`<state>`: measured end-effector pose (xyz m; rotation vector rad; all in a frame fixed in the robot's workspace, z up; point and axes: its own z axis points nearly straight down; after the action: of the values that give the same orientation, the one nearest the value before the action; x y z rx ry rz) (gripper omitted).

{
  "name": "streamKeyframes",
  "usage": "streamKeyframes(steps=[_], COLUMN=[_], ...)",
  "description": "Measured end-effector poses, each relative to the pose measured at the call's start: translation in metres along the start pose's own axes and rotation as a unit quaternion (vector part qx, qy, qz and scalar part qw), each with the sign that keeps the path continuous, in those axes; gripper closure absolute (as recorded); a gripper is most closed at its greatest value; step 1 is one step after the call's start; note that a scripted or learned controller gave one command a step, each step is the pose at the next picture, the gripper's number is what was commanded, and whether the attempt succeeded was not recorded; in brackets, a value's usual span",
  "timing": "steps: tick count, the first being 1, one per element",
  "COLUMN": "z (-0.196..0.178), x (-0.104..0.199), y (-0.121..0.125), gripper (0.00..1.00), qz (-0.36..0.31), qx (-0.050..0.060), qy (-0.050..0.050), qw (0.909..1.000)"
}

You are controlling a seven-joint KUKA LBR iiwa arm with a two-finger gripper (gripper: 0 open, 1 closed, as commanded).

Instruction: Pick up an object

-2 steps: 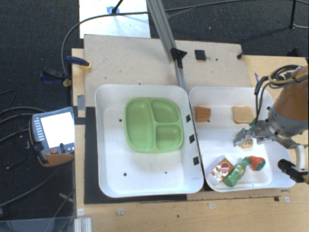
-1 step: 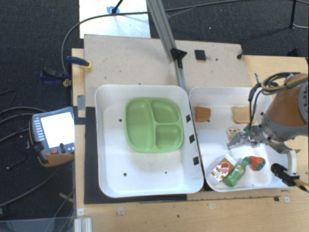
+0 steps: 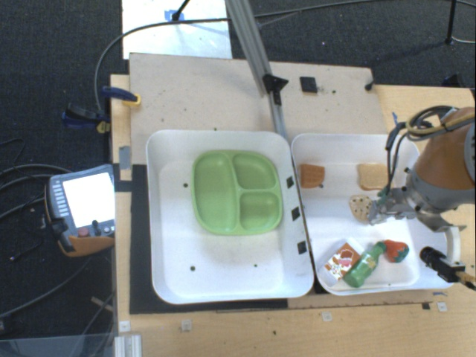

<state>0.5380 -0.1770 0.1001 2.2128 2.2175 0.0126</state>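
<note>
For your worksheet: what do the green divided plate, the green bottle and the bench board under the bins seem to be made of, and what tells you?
Green divided plate: likely moulded plastic, matte, with an even colour and rounded compartment walls. Green bottle: probably plastic, slightly shiny, with a printed label; too small to be sure. Bench board: looks like pale wood or fibreboard, dull and speckled.

My view's right edge cuts off the arm point(image 3: 450, 162). I can't resolve the hand point(image 3: 381, 213) or its grip; it overlaps the speckled piece point(image 3: 360, 207). The small carton's point(image 3: 341, 262) print is unreadable.
</note>
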Motion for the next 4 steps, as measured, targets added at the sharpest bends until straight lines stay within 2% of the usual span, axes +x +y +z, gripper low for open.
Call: streamKeyframes(steps=[1, 3, 4], z=[-0.044, -0.171, -0.183], x=[0.0, 0.006, 0.006], y=[-0.001, 0.007, 0.008], gripper=[1.0, 1.0, 1.0], qz=[-0.001, -0.002, -0.002], qx=[0.004, 0.001, 0.004], qy=[0.0, -0.001, 0.0], qw=[1.0, 1.0, 1.0])
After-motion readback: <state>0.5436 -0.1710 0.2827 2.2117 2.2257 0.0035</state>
